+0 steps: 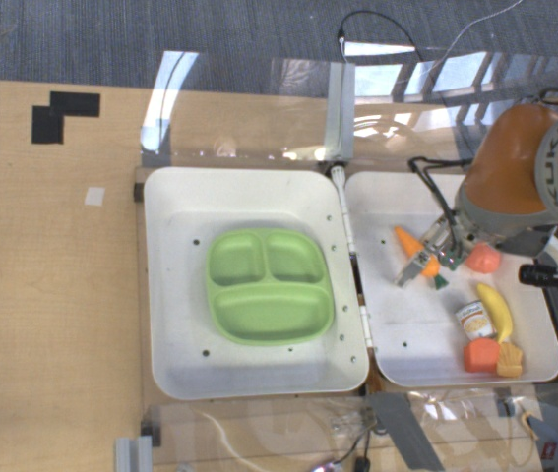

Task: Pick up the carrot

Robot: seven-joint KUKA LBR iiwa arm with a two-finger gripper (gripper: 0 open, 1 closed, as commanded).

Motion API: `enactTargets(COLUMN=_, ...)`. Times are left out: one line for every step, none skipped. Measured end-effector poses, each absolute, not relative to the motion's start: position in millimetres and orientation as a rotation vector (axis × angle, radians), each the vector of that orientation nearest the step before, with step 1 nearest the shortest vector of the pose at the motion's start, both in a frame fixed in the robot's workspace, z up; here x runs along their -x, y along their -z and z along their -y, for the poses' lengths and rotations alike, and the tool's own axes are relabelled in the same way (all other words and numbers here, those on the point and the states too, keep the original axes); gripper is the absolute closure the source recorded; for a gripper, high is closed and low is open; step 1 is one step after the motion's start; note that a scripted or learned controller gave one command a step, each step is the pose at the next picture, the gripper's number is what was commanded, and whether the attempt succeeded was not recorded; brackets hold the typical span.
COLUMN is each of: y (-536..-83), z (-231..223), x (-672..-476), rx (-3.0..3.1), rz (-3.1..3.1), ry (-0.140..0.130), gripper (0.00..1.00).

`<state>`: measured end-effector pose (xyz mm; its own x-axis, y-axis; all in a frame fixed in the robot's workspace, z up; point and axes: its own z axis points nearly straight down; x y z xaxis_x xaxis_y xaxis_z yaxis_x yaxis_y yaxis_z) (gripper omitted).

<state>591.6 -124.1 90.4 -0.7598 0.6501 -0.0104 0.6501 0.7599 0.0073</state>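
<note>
The carrot [414, 244] lies in the right bin [397, 342], in its upper left part, an orange body slanting down to the right with a bit of green at the lower end. The tool [424, 266] is right down at it — its grey fingers straddle the lower half of the carrot, one tip showing on the near-left side, the other by the green end. From this slant I cannot tell whether the fingers are spread or already pressed on the carrot; orange shows between them, but contact is unclear.

So the step in hand looks like the grasp itself: the tool is at carrot level, not yet lifted. The next move, as I judge it, calls for a firm close across the body and then a straight lift — the carrot is slim and slanted, so it could slip or pivot out.

Just beside the tool sits a pinkish-red fruit [484, 258]; a banana [496, 309], a small can [473, 319] and an orange block [479, 356] lie lower right. The left bin [175, 362] holds a green divided plate [270, 286].
</note>
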Motion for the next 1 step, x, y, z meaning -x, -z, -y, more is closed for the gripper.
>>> enactTargets(y=-187.4, z=73.3, x=-615.8, rx=-1.184, rz=-2.900, ry=-0.006, gripper=0.00)
